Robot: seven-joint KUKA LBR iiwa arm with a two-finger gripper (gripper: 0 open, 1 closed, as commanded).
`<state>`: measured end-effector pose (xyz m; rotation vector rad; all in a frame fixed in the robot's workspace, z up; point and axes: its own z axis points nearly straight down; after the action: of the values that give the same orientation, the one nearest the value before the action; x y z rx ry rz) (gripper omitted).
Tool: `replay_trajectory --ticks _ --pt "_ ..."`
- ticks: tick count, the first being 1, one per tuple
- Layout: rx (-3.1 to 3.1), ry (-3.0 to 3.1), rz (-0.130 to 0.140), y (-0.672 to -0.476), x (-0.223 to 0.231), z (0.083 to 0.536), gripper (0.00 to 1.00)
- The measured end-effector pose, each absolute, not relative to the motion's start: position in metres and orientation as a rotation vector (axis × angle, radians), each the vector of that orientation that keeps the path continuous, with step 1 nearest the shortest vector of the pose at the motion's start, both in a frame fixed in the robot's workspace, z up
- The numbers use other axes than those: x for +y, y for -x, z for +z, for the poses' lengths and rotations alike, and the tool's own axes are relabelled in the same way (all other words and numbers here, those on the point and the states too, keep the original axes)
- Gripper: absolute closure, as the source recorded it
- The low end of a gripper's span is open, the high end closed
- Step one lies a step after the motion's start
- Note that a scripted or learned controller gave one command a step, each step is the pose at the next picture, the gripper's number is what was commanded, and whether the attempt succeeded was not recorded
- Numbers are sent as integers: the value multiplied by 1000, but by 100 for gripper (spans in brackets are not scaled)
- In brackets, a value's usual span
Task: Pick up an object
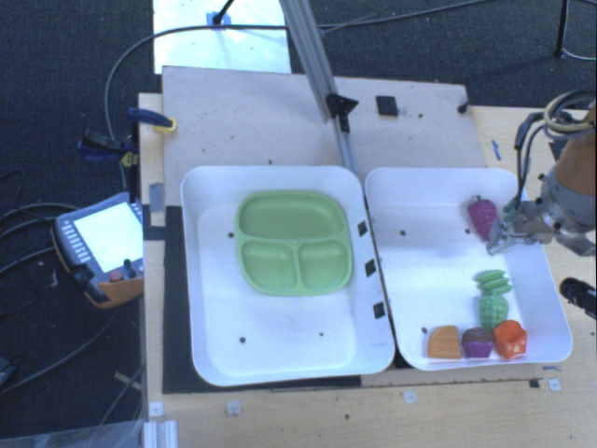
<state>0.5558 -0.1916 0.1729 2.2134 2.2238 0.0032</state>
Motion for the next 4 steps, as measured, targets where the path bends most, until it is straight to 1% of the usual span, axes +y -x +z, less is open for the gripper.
replay_trajectory --ticks 2,3,4 --pt "2223 -2210 6 -560 -201 276 100" --pt "2232 -2210 4 -550 -153 278 100" --pt "2232 -2209 4 -549 -96 276 100"
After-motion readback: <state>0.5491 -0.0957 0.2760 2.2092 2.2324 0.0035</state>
